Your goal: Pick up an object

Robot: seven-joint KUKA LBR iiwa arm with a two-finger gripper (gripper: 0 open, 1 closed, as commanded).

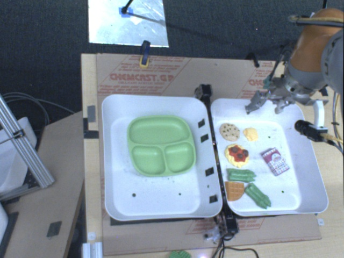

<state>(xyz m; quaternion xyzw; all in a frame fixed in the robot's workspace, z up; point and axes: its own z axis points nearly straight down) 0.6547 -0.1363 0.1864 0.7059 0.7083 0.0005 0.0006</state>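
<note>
Gripper (267,102): I read its fingers as apart, nothing between them, poised over the right bin (306,165) at its 12 o'clock rim. Right bin contents: cookie (229,131) and yellow piece (250,134) toward 12; pizza (237,155) centre; purple carton (274,161) at 3; green pods (241,174), waffle (234,190) toward 6. Left bin (118,144): green divided tray (160,145).

cam: single fixed overhead | tilt: slanted down on bench | frame: both white bins (161,104) side by side | range: mid
</note>
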